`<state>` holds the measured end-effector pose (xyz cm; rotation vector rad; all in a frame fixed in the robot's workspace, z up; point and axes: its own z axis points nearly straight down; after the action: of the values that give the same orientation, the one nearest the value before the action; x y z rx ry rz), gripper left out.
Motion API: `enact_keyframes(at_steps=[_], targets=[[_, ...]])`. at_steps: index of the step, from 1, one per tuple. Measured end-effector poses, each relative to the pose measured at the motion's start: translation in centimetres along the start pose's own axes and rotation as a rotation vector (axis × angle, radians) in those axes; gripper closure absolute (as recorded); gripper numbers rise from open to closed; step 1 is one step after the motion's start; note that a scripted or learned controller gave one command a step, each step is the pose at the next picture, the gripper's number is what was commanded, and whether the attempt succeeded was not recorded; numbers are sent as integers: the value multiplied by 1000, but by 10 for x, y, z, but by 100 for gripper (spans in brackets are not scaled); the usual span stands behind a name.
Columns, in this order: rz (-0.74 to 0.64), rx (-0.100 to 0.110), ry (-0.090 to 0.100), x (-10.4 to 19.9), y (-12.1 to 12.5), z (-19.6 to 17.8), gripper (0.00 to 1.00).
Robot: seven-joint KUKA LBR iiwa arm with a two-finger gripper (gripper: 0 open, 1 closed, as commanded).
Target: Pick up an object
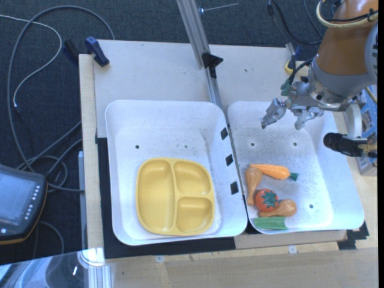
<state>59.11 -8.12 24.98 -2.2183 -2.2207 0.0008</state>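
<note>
In the right bin (336, 179), toward its front, lies a cluster of toy food: an orange carrot (271, 171), a tan squash-like piece (252, 182), a red tomato (266, 199), another tan piece (287, 207) and a green pod (269, 223). My gripper (287, 118) hangs over the back of that bin, well behind the cluster. Its two fingers are spread apart with nothing between them.
The left bin (120, 125) holds a yellow divided plate (176, 195). A metal pole (195, 23) rises behind the bins. Black clips (229, 158) sit along the divide between the bins. A blue clamp (96, 50) grips the bench's back left corner.
</note>
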Motion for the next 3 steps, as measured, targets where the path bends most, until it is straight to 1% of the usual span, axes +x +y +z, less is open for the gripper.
enact_keyframes(at_steps=[1, 2, 3], targets=[[1, 0, 0, 0, 0, 0, 0], [1, 5, 0, -2, 8, 59, 0], [2, 5, 0, -9, 9, 104, 0]])
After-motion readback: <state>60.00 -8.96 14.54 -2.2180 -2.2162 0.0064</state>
